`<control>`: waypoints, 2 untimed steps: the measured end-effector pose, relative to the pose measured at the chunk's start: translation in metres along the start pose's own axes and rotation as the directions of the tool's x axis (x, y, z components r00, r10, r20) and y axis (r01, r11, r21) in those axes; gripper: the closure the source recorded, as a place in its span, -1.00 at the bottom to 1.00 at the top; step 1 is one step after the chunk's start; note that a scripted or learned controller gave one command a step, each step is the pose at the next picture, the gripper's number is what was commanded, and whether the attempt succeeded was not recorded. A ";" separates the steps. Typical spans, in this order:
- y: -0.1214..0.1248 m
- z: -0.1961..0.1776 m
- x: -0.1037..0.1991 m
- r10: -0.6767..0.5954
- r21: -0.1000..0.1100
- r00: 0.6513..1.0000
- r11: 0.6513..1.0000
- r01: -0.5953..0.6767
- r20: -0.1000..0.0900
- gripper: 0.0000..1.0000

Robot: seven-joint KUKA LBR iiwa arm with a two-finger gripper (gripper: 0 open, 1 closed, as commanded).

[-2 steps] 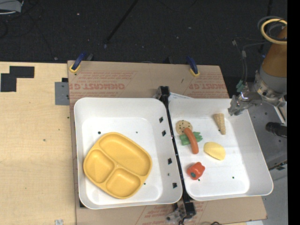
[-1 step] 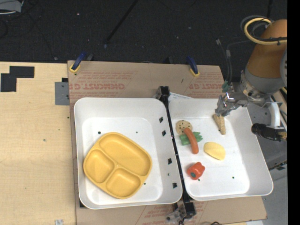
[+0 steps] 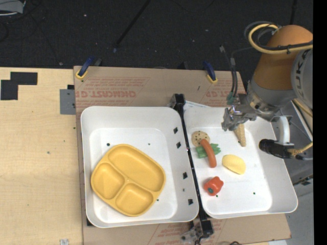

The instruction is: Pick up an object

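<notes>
The grey arm with the orange band comes in from the right, and its small dark gripper (image 3: 233,120) hangs over the top part of the right white bin (image 3: 278,200). I cannot tell how the gripper is set, because it is small and dark from up here.

Just beside the gripper, on its right and a little lower, sits a tan cone-shaped toy (image 3: 240,135), like an ice cream cone. Its long side runs up and down in the view, with the top end touching or almost touching the gripper. I cannot tell if the gripper has it or is only next to it.

The other toys lie lower and to the left of the gripper. A round tan cookie (image 3: 200,136) is near the bin's left wall. Right under it is an orange carrot with green leaves (image 3: 208,153), and its long side slants down to the right. A yellow lumpy toy like a potato (image 3: 234,164) sits near the middle of the bin. A small red pepper (image 3: 214,185) is lowest of all.

The left white bin (image 3: 92,121) has a yellow plastic plate with three parts (image 3: 128,179) in it, well apart from the gripper.

I think the cone is the closest thing to pick up. The gripper would need to go down a little and line up across the cone's thin sides.
</notes>
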State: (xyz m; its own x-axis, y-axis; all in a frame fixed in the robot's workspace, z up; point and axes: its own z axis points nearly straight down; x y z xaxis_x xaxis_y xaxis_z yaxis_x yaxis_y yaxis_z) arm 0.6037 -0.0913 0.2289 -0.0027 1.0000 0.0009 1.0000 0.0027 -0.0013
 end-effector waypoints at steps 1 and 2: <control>-0.007 0.010 0.057 -0.001 0.000 1.000 1.000 0.001 0.000 1.00; -0.010 0.003 0.101 0.000 -0.001 1.000 1.000 0.000 0.000 1.00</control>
State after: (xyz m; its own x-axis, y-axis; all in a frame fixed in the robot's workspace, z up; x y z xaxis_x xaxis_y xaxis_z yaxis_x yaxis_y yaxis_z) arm 0.5937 0.0093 0.2255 -0.0029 1.0000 0.0009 1.0000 0.0029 -0.0003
